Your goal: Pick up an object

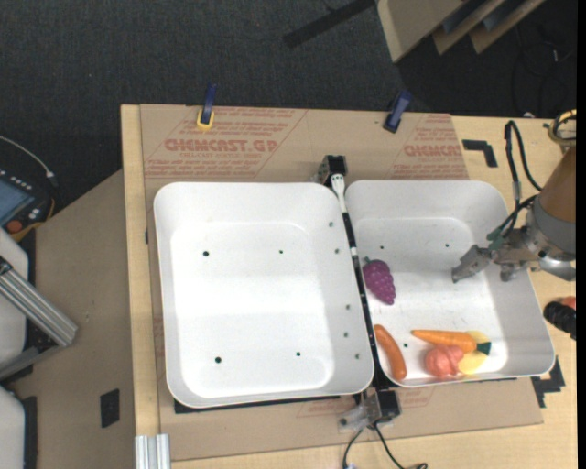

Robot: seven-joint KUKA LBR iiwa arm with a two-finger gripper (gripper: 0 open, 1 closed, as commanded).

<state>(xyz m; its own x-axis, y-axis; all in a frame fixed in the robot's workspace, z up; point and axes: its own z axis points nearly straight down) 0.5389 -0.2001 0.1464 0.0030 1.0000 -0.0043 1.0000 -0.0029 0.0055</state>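
Here the bench (275, 137) is topped with a sheet of brown cardboard printed with reddish lettering, held at its far edge by a yellow-and-blue clamp (207, 112) and a blue clamp (397, 111). Two shallow white bins sit side by side on it, touching along a dark seam: the left bin (247, 293) shows a bare white floor with four small dark dots, and the right bin (439, 220) carries the toys. In the right bin a purple bunch of grapes (379, 280) lies close to the seam, well apart from the rest; near the front wall an orange-red sausage-shaped piece (391, 353) lies at a slant, and just beside it to the right an orange carrot (446, 338) rests against a pink and yellow lump (449, 362). The grey arm comes in from the right edge, and its hand (472, 263) hangs over the right side of the right bin, above bare white floor, apart from every toy; nothing sits between its fingers, and whether they are spread or closed I cannot tell. Black cables (515, 169) loop near the arm. Around the bench the floor (92, 55) is dark carpet, with a metal rail (37, 302) at the left and pale boards (449, 23) at the top.
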